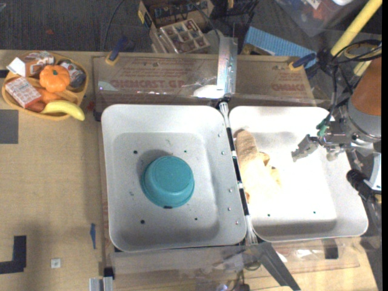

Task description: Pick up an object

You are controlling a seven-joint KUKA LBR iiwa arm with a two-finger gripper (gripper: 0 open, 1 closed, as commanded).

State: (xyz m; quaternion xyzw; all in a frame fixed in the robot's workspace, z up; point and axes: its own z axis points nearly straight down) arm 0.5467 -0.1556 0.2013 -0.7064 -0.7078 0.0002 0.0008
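where the wooden desk [48, 180] bears two white bins, a teal bowl [168, 180] sits overturned in the left bin [121, 132]; pale bread-like pieces [251, 162] hug the right bin's [315, 217] left wall. jaws [303, 148] hover there; openness unclear.

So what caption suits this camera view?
Arm's gripper above right bin near bread; teal bowl in left bin.

At the far left corner of the bench [48, 193] stands a yellow bowl [42, 108] with a small orange pumpkin [54, 77], a banana [65, 108] and some small boxes. Behind the bins lies a clear plastic sheet [157, 80], and beyond the bench stands a wooden crate [179, 23].
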